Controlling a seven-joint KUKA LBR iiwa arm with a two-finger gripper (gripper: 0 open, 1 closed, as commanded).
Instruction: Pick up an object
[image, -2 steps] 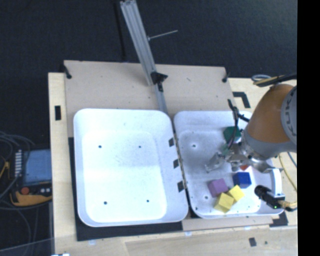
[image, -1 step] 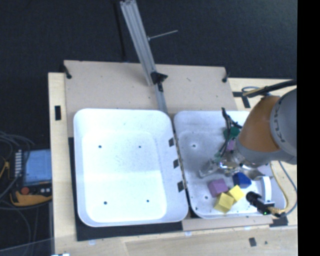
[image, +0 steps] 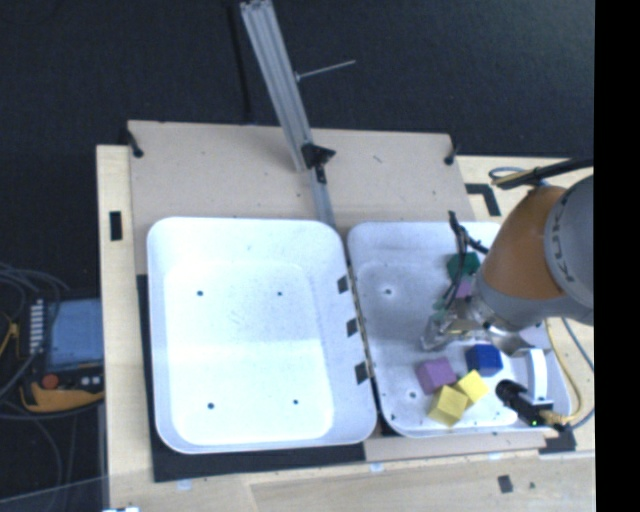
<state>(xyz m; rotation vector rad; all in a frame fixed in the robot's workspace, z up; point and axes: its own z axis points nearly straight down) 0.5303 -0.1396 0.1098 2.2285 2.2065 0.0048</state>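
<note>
Reaching into the right bin (image: 400, 250), gripper (image: 440, 335) low above the floor, finger state impossible to tell; purple block (image: 435, 375), yellow block (image: 452, 402), blue block (image: 484, 358) just beside.

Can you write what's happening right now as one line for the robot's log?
end effector: low in right white bin | nearby: purple block, yellow block, blue block | grasp: cannot tell
</note>
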